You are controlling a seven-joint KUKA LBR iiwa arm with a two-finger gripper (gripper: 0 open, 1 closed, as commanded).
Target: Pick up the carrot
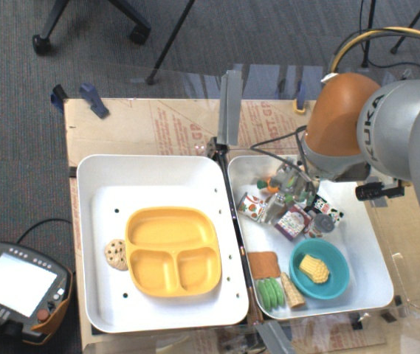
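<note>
As you read the frame from its left: left bin holds a cookie and a yellow divided plate; neither belongs to this step.

Right bin, crowded. Lower centre: brown toast piece, green pod. Above them, a strawberry carton.

Carrot: my best reading is the small orange piece at the upper left of the right bin, just above the carton. It is small and partly hidden, so treat the identification as tentative.

End effector: low over the clutter, just right of the carrot, above a purple packet. You cannot tell how far open it is, and nothing is visibly held.

Lower right: teal bowl with corn.

Advice: shift slightly toward frame left before descending. Centre on the orange piece, stay clear of the carton and bin wall, and confirm the carrot lifts.
</note>
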